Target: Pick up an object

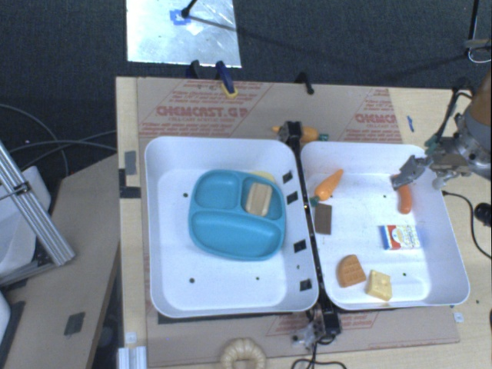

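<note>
Over right bin (460,281), gripper (415,174) seemingly above sausage (404,200)

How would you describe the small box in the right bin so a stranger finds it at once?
Look in the right bin, toward its right wall. The small box lies flat below the orange sausage-shaped piece. It alone is blue and white with a red patch; its neighbours are plain orange, tan or brown.

"CHEMCAST GP" is printed in red, upside down, on the brown protective sheet (201,108) under the bins; other print is illegible.
</note>
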`<state>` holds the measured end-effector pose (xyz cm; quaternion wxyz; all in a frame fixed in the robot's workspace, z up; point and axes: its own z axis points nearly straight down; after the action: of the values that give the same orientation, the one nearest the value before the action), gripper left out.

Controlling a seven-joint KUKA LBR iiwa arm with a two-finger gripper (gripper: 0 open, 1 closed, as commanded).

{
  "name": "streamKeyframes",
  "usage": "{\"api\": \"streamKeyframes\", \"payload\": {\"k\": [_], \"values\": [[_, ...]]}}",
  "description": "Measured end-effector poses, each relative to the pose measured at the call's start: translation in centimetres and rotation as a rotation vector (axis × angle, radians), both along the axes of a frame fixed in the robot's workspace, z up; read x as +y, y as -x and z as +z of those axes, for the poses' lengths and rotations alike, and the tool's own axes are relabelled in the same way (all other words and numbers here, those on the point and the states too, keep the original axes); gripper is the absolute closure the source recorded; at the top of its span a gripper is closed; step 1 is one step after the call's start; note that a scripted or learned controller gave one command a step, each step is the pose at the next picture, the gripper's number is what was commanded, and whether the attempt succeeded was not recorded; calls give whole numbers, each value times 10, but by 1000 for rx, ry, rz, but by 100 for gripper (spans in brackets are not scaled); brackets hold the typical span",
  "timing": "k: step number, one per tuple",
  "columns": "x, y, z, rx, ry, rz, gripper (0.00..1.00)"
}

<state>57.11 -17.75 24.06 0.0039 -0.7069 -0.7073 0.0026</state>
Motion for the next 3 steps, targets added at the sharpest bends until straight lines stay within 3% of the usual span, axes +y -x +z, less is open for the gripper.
{"api": "streamKeyframes", "payload": {"k": [1, 3], "values": [[0, -2, 6, -11, 2, 3, 0], [-15, -11, -107, -6, 1, 0, 0]]}}
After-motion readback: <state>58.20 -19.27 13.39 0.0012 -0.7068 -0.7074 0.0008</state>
